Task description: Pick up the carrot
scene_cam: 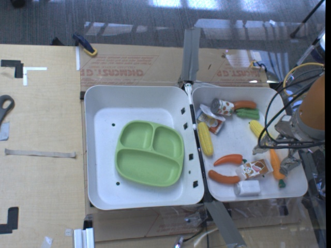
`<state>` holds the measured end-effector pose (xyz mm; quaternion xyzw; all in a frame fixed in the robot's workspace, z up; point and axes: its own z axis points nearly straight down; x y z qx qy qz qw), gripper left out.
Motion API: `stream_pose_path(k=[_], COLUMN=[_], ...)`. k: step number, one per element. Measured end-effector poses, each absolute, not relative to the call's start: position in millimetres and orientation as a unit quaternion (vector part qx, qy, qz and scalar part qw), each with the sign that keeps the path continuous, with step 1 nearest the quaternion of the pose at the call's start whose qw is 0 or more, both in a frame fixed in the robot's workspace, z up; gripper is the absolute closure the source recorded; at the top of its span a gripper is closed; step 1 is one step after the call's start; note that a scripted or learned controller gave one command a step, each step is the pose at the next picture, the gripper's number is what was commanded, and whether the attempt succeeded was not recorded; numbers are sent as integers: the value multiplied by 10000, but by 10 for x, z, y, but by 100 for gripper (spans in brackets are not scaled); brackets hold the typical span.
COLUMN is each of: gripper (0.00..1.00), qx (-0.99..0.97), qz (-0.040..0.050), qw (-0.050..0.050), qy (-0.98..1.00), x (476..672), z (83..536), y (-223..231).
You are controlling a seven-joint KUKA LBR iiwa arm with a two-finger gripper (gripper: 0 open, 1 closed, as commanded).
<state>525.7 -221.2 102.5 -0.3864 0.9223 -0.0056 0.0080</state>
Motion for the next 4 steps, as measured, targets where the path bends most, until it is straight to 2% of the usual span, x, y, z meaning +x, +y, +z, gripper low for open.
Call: stream_pose_path(k=[1,2,3,4], gripper=[100,100,0,0], qx=[-3845,-3284,-3280,-2694], qz=[-64,-5,-5,-7], qw=[114,35,34,26], qy=[9231,9445,9447,9630], x=[5279,5385,5384,4869], z=[1127,1496,1495,927], y=[-2207,-1526,-1529,-2082])
